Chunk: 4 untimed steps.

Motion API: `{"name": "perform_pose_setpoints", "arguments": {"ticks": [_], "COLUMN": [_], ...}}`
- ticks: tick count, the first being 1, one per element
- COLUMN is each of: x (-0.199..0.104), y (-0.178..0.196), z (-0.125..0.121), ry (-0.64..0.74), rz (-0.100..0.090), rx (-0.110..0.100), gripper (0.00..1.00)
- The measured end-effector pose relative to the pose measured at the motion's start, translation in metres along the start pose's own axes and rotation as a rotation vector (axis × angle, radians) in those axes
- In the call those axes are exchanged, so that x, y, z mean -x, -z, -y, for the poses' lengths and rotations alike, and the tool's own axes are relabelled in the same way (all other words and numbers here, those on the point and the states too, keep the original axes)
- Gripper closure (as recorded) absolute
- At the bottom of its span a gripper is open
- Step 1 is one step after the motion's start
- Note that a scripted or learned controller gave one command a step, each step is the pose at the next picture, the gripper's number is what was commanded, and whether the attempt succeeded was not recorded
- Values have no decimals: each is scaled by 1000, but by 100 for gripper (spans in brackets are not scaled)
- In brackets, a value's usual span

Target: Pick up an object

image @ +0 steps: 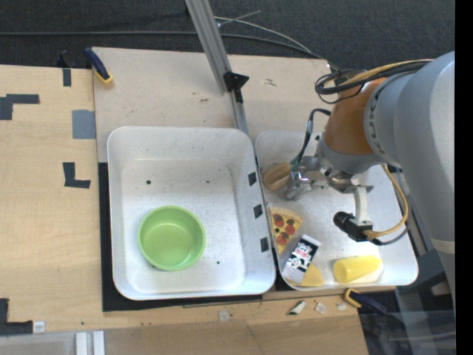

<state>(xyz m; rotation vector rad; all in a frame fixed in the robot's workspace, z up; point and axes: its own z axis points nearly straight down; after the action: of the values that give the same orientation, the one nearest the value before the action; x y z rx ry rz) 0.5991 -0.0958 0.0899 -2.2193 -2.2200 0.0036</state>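
Two shallow white bins sit side by side on your desk (44,198), and you can read the scene from left to right. On the far left, the wooden surface carries grey and dark tape marks, with a blue-and-yellow clamp (98,65) near the upper corner of the lighter board. The left bin (122,154) holds a green bowl (172,237), upright, near its lower left area and apart from the walls. A slanted metal pole (211,39) runs down from the top toward the seam between the bins.

Move on to the right bin (403,268) — this is where your candidates for picking lie. Near its upper left you see a tan, rounded object (276,174) (what it is, you cannot tell). Just beside it is the tool (298,186), low over the bin floor; whether its fingers are spread or closed, you cannot tell, and nothing shows between them. Below that lies a pizza slice toy (284,228) against the left wall, then a small black-and-white carton (301,256), a yellow wedge (313,276) touching it, and a yellow block (357,269) near the lower edge.

The grey arm (421,139) with its orange band (347,124) fills the right side — cables loop around the wrist.
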Motion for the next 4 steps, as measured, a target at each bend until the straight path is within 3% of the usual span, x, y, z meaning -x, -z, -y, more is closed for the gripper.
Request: {"name": "perform_pose_setpoints", "arguments": {"ticks": [1,3,4], "x": [-1,0,-66], "y": [9,124,130], "z": [1,-3,-9], "ry": [1,1,8], "rz": [-1,-1,-3], "rx": [-3,4,2], "gripper": [100,100,100]}}
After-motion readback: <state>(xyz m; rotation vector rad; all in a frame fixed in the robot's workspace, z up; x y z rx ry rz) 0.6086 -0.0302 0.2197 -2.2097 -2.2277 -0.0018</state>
